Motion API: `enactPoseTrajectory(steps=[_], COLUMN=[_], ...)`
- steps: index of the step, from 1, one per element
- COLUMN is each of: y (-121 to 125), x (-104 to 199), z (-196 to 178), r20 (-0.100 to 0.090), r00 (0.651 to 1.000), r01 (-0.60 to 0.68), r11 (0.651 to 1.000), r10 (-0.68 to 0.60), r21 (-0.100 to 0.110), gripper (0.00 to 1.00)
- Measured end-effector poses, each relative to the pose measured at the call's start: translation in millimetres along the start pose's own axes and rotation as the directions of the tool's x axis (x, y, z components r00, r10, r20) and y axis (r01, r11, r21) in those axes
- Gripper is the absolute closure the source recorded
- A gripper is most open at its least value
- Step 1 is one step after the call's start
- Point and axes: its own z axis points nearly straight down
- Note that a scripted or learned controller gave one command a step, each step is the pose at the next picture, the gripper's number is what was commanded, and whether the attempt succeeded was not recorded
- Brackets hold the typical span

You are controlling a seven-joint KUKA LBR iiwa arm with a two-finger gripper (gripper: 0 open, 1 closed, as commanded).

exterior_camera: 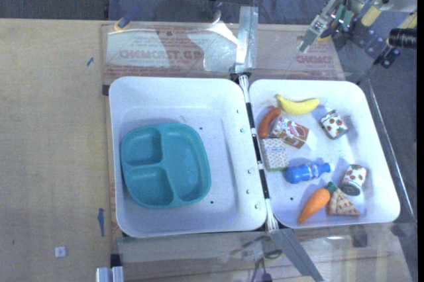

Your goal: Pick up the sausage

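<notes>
A: Support surface? 
B: Wooden bench, light tan. Two shallow white bins sit directly on it, side by side, touching along their inner edges. 
A: Positions? 
B: Left bin near centre, right bin beside it. A clear plastic sheet with red lettering lies flat on the bench just behind both bins. 
A: Anything else? 
B: Small blue marks on the wood, left of the bins.

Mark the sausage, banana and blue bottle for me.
sausage [268, 122]: camera view, middle of its reddish body.
banana [297, 104]: camera view, centre of the yellow curve.
blue bottle [303, 173]: camera view, on its blue body.
</notes>
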Motion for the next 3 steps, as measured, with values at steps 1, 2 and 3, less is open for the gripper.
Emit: enactPoseTrajectory(steps=[1, 2, 3], y=[49, 80, 130], x=[74, 69, 120], z=[55, -55, -55], r20=[-0.001, 0.005, 0.007], r00=[0.987, 0.944, 0.862], r01=[0.161, 0.330, 0.507], r11=[0.987, 0.944, 0.862], r10=[-0.161, -0.330, -0.507], r21=[0.000, -0.003, -0.004], gripper=[1.00, 1.00, 1.00])
